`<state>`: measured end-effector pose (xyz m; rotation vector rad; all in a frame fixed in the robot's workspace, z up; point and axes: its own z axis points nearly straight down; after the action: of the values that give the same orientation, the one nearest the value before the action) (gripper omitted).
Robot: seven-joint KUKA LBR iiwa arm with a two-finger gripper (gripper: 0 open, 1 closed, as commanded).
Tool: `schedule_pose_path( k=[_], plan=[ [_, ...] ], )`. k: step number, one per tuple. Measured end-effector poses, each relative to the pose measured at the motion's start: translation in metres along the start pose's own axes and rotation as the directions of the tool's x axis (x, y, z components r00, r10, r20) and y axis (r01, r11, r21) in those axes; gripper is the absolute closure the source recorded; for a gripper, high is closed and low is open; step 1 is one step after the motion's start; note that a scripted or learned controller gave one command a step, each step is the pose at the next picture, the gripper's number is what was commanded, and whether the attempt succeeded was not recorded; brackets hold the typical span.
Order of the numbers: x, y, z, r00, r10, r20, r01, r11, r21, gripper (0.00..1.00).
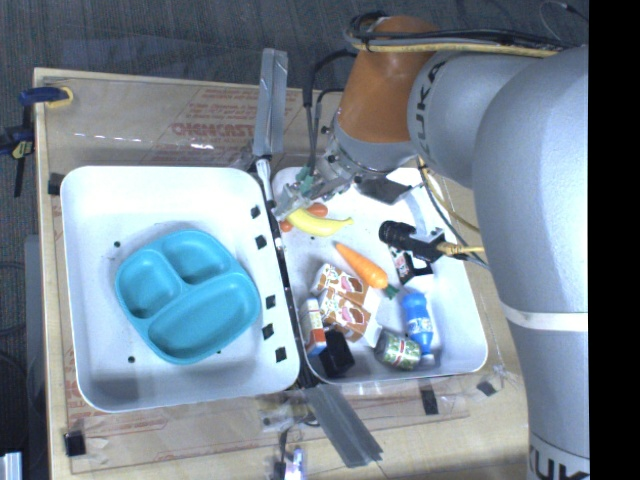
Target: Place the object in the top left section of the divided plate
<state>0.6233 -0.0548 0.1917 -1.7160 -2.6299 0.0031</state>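
A blue divided plate (200,313) with three sections lies in the left bin (90,218), and nothing rests in any section. My gripper (305,190) hangs over the far left corner of the right bin (470,348), close to the wall between the bins. Just below it lie a yellow banana (322,225) and a small red round thing (317,209). The arm's orange band and wrist hide part of that corner. I see nothing held in the gripper.
The right bin also holds an orange carrot (360,264), a patterned carton (345,298), a blue bottle (416,318), a can (398,349), a black block (335,353) and a small bottle (314,323). The arm covers the right side.
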Motion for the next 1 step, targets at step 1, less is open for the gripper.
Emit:
schedule_pose_path(
  k=[1],
  plan=[
    [0.0583, 0.0030, 0.0017, 0.989, -0.148, -0.002, 0.148, 0.989, 0.003, 1.00]
  ],
)
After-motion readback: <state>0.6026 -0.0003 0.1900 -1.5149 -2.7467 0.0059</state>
